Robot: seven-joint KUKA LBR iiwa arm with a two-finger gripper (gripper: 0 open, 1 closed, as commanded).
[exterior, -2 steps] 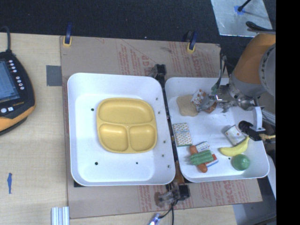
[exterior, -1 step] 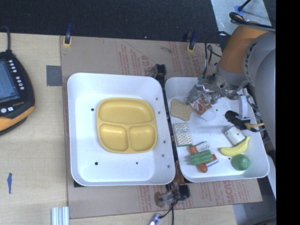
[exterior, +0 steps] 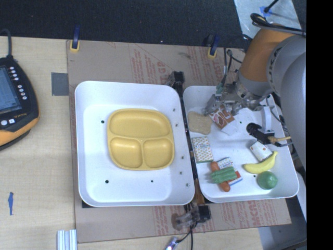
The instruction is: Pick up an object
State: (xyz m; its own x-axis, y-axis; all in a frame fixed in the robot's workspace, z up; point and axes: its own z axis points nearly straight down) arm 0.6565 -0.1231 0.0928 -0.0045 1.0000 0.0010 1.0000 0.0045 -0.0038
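Observation:
My gripper (exterior: pixel 220 104) is down in the far part of the right bin (exterior: pixel 283 191), with the grey arm and its orange band reaching in from the right. A red-brown packet (exterior: pixel 224 119) lies right under and just in front of it, touching or nearly touching. To its left lies a tan bread slice (exterior: pixel 199 122). A green patterned card (exterior: pixel 202 149) lies nearer the front. A yellow banana (exterior: pixel 260 164), a green lime (exterior: pixel 267 180), a small white block (exterior: pixel 258 151), and a carrot with a green vegetable (exterior: pixel 223 176) fill the front of the bin.
The left bin (exterior: pixel 88 139) holds a yellow divided plate (exterior: pixel 140 138). A teach pendant (exterior: pixel 13 105) lies on the bench at far left. The bins' shared walls run close to the bread slice and the card.

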